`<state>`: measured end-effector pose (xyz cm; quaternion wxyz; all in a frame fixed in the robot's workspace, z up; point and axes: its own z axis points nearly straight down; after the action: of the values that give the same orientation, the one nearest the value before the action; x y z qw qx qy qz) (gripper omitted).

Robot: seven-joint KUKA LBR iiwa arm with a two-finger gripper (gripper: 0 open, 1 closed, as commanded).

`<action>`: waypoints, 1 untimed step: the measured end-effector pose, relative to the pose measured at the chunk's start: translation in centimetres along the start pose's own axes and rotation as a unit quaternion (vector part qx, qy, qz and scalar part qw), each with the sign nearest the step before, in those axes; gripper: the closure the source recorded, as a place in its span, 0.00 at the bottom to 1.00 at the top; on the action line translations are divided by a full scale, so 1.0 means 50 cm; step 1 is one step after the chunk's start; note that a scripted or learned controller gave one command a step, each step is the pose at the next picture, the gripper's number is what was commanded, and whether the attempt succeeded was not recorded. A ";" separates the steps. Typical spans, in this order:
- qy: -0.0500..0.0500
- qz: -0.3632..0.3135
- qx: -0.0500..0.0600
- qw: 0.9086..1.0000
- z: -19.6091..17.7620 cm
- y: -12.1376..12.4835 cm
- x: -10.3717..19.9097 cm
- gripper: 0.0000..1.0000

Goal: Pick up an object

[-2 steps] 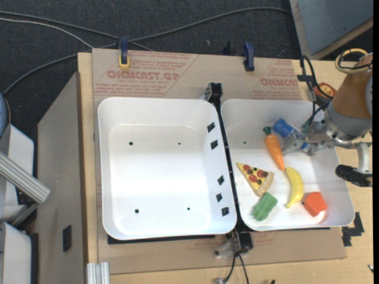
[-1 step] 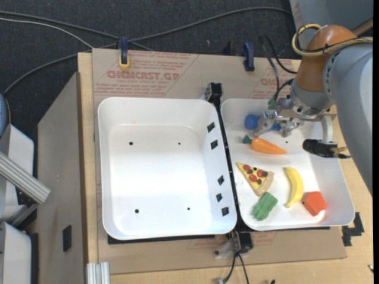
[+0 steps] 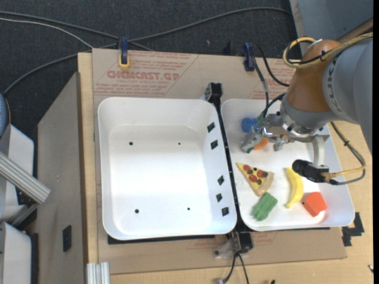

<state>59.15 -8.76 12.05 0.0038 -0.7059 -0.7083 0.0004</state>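
Right bin (image 3: 308, 222); all places are taken from the pizza slice (image 3: 256, 177), which lies flat near the bin's left wall.

- Green toy (image 3: 264, 206): nearest the camera, just beside the pizza slice on its near side, seemingly touching the crust.
- Orange block (image 3: 314, 203): about the same depth, well right of the pizza slice, by the bin's near-right corner.
- Banana (image 3: 293, 187): between pizza slice and orange block, lying lengthwise near to far, its near end close to the block.
- Gripper (image 3: 261, 142): beyond the pizza slice, low over the bin floor, with the arm (image 3: 334, 84) reaching in from the right. Clenched or released: cannot tell.
- Small orange piece (image 3: 258, 148): right at the gripper, on the side facing the pizza slice. Held or merely lying there: cannot tell.
- Blue piece (image 3: 249, 125): just past the gripper, farther from the pizza slice.
- Left bin (image 3: 157, 164): left of the pizza slice, across the dividing walls.
- Cardboard sheet (image 3: 154, 73): farthest, under both bins, with a yellow clamp (image 3: 124, 52) and a blue clamp (image 3: 249, 58) on its far edge.
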 end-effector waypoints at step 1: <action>-0.003 0.001 -0.005 1.000 0.072 0.092 -0.067 0.00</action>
<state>63.73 -12.07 8.39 -0.0018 -0.7067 -0.7075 -0.0008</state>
